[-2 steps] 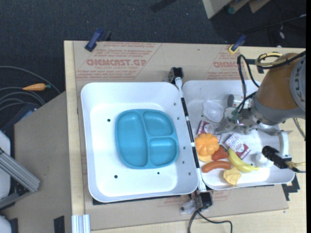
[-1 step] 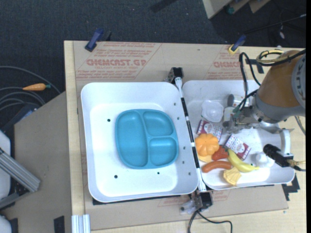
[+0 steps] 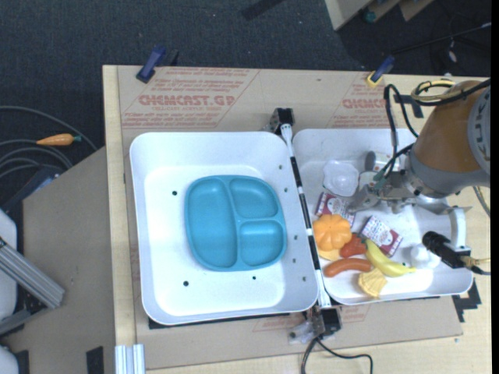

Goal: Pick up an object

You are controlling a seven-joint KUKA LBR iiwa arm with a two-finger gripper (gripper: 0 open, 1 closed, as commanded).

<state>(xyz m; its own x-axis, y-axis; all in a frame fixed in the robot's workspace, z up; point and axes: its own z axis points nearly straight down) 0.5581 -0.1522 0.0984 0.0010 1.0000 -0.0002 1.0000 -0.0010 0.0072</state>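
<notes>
Table (image 3: 234,92): brown board with red lettering, filling the middle of the frame and carrying both bins.
Left bin (image 3: 156,279): shallow, white, centre-left of the frame.
Blue tray (image 3: 234,220): three-compartment plate lying flat in the middle of the left bin.
Right bin (image 3: 316,142): shallow, white, centre-right of the frame, touching the left bin along a shared edge; all the small things lie here.
Arm (image 3: 452,142): grey with an orange band, reaching in from the right edge over the right bin.
Gripper (image 3: 382,189): low over the upper middle of the right bin, above the packets; whether its fingers are spread or pressed together cannot be told here.
Orange pepper (image 3: 331,234): toy-like, lobed, at the left side of the right bin; likely light and stiff but rounded, so grip across the body.
Red sausage (image 3: 348,267): lower middle of the right bin, just below the pepper; likely smooth, best taken across its narrow width.
Banana (image 3: 386,260): yellow, curved, just right of the sausage; likely light, best pinched mid-length.
Printed packets (image 3: 382,232): flat and thin, likely crinkly and hard to pinch.
Clear cup (image 3: 341,179): upper middle of the right bin; likely slippery and easily crushed.
</notes>
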